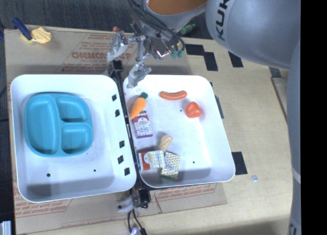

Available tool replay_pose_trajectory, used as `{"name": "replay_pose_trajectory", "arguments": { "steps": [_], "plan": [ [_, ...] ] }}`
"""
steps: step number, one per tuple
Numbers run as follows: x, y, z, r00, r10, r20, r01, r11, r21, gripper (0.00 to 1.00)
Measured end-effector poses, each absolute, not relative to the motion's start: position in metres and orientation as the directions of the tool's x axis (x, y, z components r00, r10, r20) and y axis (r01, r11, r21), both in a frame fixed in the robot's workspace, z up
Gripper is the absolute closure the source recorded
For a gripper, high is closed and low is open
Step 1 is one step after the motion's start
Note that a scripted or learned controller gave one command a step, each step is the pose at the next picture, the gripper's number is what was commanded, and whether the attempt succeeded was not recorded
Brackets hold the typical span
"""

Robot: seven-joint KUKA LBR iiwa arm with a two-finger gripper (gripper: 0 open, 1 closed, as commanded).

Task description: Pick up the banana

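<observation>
Jaws, apart or together I cannot tell, hover at the right bin's (204,139) far rim. Step: reaching. Next I must find the banana, perhaps that yellow thing (42,36) on the surface far-left.

This looks like a robot lab. A big grey arm marked KUKA (255,14) reaches over a flat cardboard-covered bench (245,126) with two shallow white plastic bins (20,126) holding little toy foods (172,95).

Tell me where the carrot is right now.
In the camera view the carrot lies in the right bin by its left wall, just above the red carton, left of the sausage.
</observation>
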State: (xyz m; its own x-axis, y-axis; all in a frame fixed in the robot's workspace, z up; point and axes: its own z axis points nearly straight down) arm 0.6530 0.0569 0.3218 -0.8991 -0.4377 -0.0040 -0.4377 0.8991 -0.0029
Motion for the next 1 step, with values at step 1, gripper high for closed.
{"name": "replay_pose_trajectory", "arguments": {
  "steps": [1],
  "plan": [
    [0.6021,-0.0625,0.2885,-0.902,-0.432,0.001,-0.432,0.902,-0.002,0.0]
  ]
}}
